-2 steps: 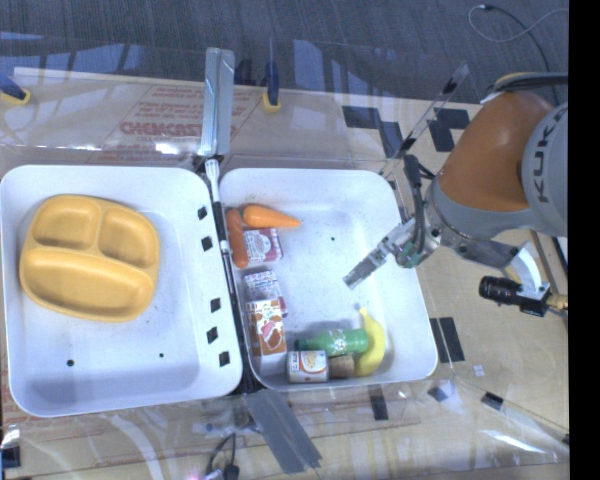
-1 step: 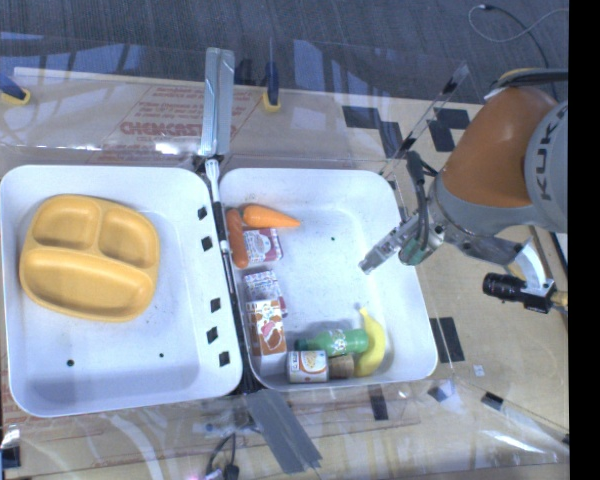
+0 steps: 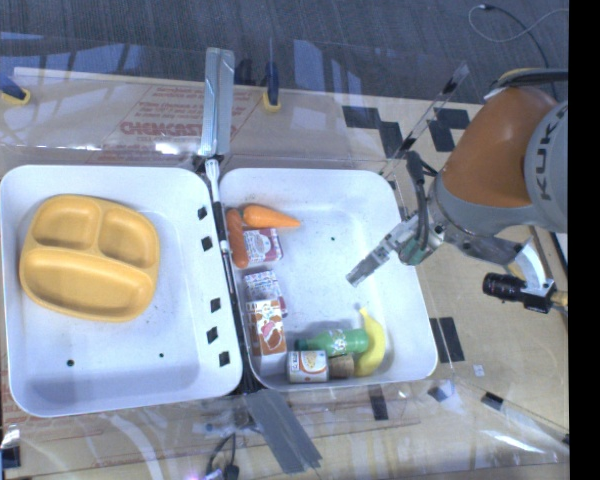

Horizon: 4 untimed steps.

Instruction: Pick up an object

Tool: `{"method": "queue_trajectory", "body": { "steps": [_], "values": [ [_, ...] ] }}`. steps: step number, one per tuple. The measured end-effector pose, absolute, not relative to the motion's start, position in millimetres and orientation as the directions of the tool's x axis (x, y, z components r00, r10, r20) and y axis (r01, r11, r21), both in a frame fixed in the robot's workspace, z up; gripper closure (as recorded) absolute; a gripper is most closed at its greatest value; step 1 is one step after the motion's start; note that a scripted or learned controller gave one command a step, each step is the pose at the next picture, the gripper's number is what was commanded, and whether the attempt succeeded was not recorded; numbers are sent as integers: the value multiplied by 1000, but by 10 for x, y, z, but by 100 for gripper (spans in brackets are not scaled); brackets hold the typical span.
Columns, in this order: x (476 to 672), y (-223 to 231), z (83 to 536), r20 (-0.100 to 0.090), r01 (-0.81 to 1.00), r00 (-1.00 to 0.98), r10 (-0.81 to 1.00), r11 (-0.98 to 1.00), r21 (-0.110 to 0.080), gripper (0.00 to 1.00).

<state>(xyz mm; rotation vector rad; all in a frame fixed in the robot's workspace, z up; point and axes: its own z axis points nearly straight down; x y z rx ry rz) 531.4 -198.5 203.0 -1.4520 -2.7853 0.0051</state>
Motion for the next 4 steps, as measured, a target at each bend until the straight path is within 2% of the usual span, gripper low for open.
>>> {"method": "queue_trajectory", "body": {
  "steps": [1, 2, 3, 4],
  "values": [
    [5447, -2031, 2126, -2, 775, -632, 775, 632, -1, 0],
    [5086, -2102, 907, -2, 798, -603, 798, 603, 1, 0],
    [5378, -1578, 1803, -1, 677, -736, 677, 736, 0, 0],
    [5377, -1579, 1802, -1, 677, -736, 677, 736, -1, 0]
  ]
}}
